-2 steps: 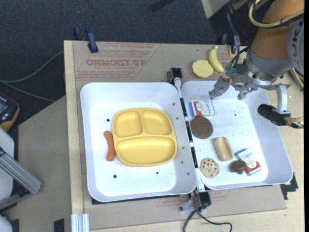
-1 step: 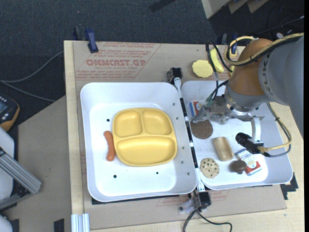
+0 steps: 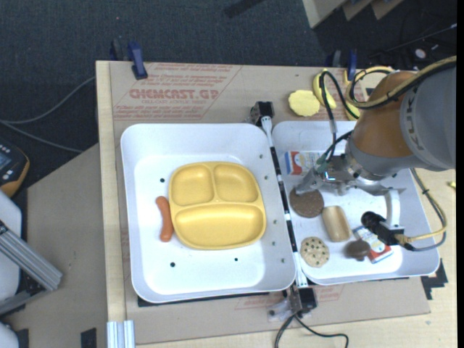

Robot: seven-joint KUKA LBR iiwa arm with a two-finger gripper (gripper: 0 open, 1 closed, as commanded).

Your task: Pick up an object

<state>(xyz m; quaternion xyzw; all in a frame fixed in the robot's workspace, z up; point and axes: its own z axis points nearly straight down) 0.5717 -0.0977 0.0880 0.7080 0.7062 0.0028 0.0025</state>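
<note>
Gripper (image 3: 317, 183) over right bin (image 3: 417, 263), by brown disc (image 3: 307, 203); grip state unclear. Nearby: roll (image 3: 335, 222), cookie (image 3: 315, 251), carton (image 3: 296, 162). Left bin (image 3: 145, 267): yellow tray (image 3: 216, 204), hot dog (image 3: 165, 217). Board (image 3: 174, 93) reads "CHEMCAST GP".

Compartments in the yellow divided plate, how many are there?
3. The yellow divided plate in the left bin has two small compartments side by side at its far edge and one wide compartment along its near edge.
</note>
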